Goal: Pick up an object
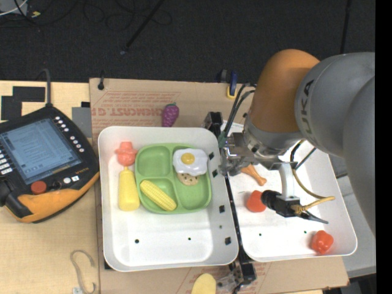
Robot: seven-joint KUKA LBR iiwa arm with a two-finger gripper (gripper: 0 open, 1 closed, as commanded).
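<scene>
You cannot tell how wide the jaws stand or whether anything is between them. They sit under the wrist at the left wall of the right-hand shallow white plastic bin (288,237), near its far left corner. Just beside them in that bin lies a small orange carrot-like stick (253,175). Toward the near edge, a round red toy tomato (255,201) rests close to the left wall, and a red toy pepper (321,242) lies in the near right corner.

The left-hand shallow white plastic bin (159,250) carries a green divided plastic tray (150,161) across its far half. In the tray's right compartment you see a toy fried egg (188,159) touching a brown cookie (189,178). A yellow toy corn cob (158,195) lies slantwise in the near compartment. A yellow plastic bottle (127,190) lies against the tray's left side, with a pink-red toy (125,154) beyond it.

The grey arm (343,115), with its orange band (282,90), reaches in from the right and bends down over the right bin's far left part.
</scene>
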